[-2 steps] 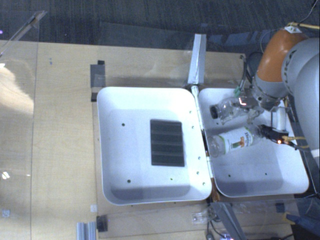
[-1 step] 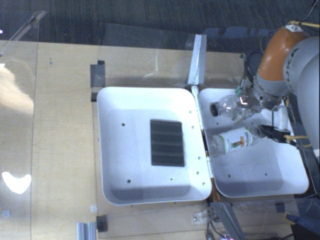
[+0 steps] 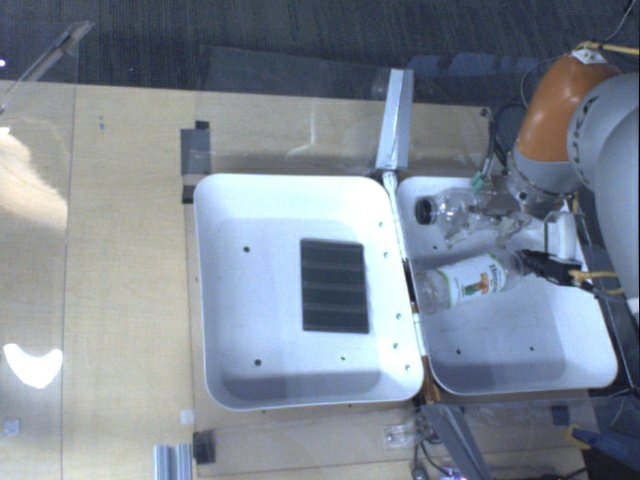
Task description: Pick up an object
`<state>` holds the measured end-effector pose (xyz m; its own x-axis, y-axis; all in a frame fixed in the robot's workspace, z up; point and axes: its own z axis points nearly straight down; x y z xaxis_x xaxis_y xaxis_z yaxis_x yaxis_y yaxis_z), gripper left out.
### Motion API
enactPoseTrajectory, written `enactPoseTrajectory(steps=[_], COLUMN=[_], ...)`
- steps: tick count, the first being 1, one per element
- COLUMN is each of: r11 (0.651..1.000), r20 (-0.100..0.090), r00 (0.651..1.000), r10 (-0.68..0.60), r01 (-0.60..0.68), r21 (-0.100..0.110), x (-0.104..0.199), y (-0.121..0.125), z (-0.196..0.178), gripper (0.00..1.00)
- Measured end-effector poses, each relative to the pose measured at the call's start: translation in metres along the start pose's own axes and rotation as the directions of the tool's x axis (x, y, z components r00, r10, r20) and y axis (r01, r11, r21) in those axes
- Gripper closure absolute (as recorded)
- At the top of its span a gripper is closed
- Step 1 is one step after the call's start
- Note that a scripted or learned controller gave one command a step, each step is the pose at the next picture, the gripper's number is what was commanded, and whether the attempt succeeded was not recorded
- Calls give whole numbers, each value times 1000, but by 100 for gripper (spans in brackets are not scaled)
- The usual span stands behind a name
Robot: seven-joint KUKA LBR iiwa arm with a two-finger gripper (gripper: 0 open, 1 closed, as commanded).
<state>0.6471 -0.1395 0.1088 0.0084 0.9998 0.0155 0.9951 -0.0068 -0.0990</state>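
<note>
Bottle (image 3: 462, 283): we are seeing it lying on its side, centre-right of frame, in the right bin (image 3: 560, 363).
Handling: we are judging it light, clear, slippery; grip mid-body.
Pincer (image 3: 492, 208): above the bottle; opening unclear.

Bright overhead light; glare patches on bench (image 3: 100, 268) at left; soft shadows inside bins; slightly soft focus.

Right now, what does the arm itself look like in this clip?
The arm is bulky, rounded and grey, with an orange band above the wrist. Thin cables run beside it. The claw looks like pale metal, partly blurred.
</note>
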Motion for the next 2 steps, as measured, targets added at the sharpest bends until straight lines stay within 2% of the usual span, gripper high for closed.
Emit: enactPoseTrajectory(steps=[1,2], r11=[994,994], r20=[20,17], r00=[999,1000], r10=[-29,6], r01=[31,-4], r21=[-108,-110], x=[-11,-34], y=[-52,-50], z=[25,25], gripper=[0,0])
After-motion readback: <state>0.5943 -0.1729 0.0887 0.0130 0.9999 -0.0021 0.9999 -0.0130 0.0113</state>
